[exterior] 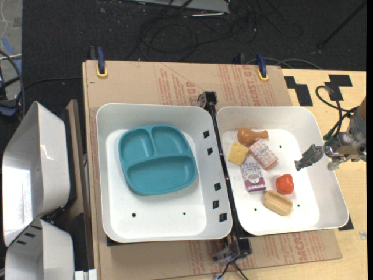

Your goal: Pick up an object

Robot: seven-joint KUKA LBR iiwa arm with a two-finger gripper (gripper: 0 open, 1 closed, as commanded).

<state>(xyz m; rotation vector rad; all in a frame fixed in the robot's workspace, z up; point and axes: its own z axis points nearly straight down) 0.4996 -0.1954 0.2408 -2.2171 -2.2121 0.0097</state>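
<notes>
We see a teal divided plate [156, 159] lying alone in the left bin [111, 214]. The right bin [309, 214] holds a cluster: a drumstick [252, 136], a yellow cheese wedge [238, 154], two small cartons [263, 154] [253, 177], a red tomato [284, 184] and a bread roll [277, 203]. The gripper [309, 156] reaches in from the right, over the right bin's right side, nothing between it and the toys. We cannot tell its grip state. The tomato lies nearest, left and below it
</notes>
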